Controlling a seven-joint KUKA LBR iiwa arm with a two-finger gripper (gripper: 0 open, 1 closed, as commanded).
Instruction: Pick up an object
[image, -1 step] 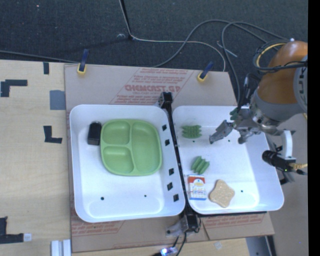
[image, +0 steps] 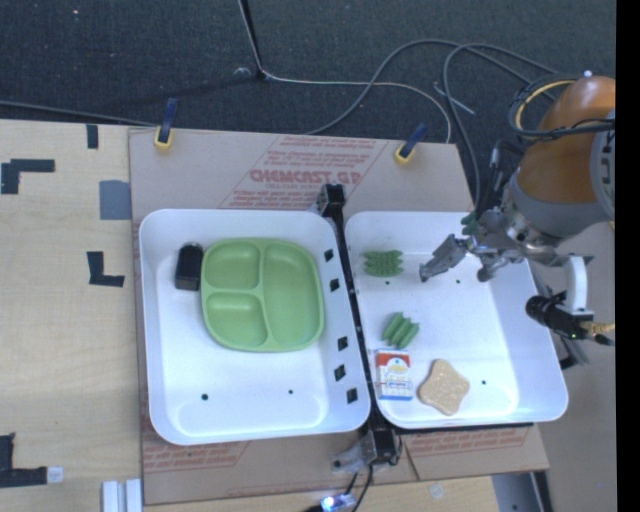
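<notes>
The right bin holds a green ridged piece near its back left. A smaller green bundle lies in the middle, and a red and white box and a tan bread-like slice sit near the front. My gripper hangs over the back of this bin, right of the ridged piece. It is open, with one finger reaching left and nothing between the two.
In the left bin lie a green divided plate and a small black block at its left. A black clip divider runs between the bins. Cables trail behind the bench.
</notes>
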